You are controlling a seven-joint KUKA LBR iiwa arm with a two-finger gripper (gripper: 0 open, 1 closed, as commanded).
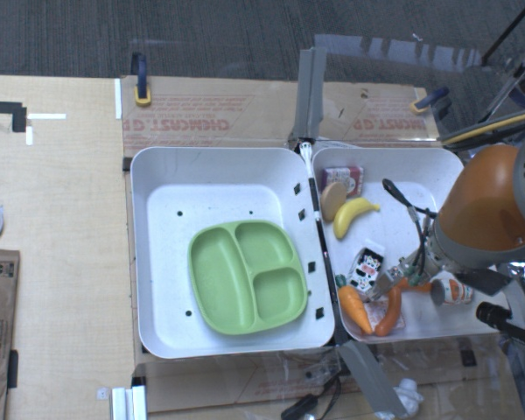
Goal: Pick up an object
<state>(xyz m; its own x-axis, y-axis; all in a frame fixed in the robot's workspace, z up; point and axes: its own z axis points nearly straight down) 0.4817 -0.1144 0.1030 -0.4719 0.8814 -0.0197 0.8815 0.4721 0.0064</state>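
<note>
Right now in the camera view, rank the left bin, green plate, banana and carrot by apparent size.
1. left bin
2. green plate, lying inside that bin
3. banana and carrot: they look about the same length, so I won't rank one above the other.

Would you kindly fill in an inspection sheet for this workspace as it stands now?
Surface: bench bearing a left bin and a right bin, both white.
Job's things: in the right bin, banana, carrot, black-and-white patterned item, brown item, pink packet, small bottle.
Clutter: green divided plate in the left bin.
Grippers: gripper low in the right bin, beside the carrot.
Cables: dark lead below the bins' front edge.
Surroundings: clamp at the back, dark floor.
</note>
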